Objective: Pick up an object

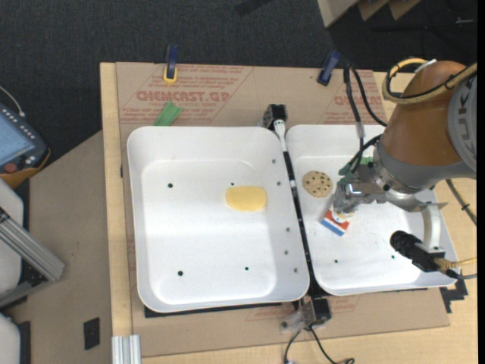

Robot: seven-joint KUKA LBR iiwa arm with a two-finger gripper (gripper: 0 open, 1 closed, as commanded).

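Camera view: we see the claw low in the right bin, just above a small red-white-blue packet; whether it grips, we cannot tell. Cookie sits nearby.

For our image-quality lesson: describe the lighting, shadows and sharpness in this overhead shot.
Camera view: even, soft light; the white bins look bright, nearly washed out; the yellow oval piece casts almost no shadow; the cookie stays crisp; the gripper looks slightly soft above the small red, white and blue item.

Cardboard-topped bench, two white bins side by side, green scrap
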